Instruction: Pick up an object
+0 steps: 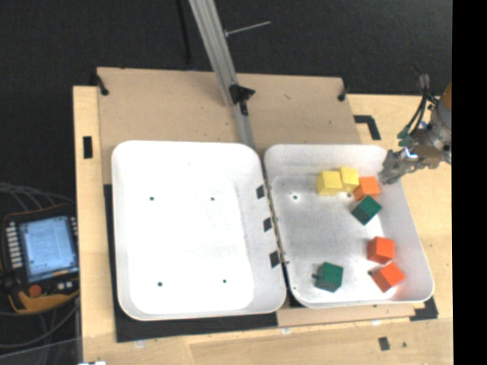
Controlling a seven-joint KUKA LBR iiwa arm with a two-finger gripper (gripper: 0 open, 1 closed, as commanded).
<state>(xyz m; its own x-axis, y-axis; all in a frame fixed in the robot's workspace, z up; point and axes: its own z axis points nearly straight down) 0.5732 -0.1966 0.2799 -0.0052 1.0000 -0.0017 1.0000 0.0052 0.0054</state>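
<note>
The arm (435, 124) is cut off at the right edge; the gripper's (393, 167) fingers are too blurred to read.

White bins (190, 154); yellow (338, 181), orange (381, 249), seemingly dark green blocks (329, 276).

Even overhead light is washing out the white bins (190, 226); shadows are staying faint, and detail is reading soft overall.

text: none legible | handheld screen (47, 246) at left: lit display, content too blurred to read
</note>
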